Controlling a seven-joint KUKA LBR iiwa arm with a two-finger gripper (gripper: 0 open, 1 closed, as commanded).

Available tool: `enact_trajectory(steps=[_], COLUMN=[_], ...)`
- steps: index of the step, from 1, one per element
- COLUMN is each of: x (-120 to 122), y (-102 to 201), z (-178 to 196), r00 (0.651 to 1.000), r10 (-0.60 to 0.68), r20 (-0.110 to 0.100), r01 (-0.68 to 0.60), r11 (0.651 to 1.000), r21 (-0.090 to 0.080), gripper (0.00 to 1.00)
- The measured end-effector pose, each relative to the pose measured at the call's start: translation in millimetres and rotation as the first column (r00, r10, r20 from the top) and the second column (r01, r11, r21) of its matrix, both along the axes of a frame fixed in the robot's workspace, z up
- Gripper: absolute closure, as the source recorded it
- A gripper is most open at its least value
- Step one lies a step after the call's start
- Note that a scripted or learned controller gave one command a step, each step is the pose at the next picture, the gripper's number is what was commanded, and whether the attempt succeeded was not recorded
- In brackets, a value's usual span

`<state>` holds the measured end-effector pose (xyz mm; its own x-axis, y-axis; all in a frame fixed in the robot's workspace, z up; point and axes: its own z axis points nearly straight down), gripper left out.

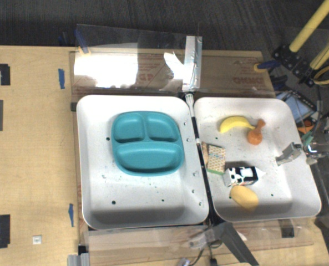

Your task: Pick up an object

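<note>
Nothing is picked up yet. At the frame's centre-left, the left bin (92,165) holds a teal divided plate (147,142). In the right bin (303,195) every candidate lies loose: a patterned card (215,158), a banana (234,124), a black-and-white toy (242,175), a yellow fruit (244,197), an orange piece (256,134). My pincer (289,154) sits at the bin's right rim, apart from them; I cannot tell its opening. Approach, grasp and lift all remain.
</note>
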<state>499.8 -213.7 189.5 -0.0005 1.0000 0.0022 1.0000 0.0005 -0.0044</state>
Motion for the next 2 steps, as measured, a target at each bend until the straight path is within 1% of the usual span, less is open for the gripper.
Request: enact_trajectory(steps=[1,2], x=[8,58], y=[9,43], z=[-83,-26], r00=[0.971,0.996], r10=[-0.238,-0.088], r20=[-0.009,0.004], r01=[0.238,0.088], r11=[0.971,0.996], r21=[0.008,-0.001], gripper=[0.0,0.0])
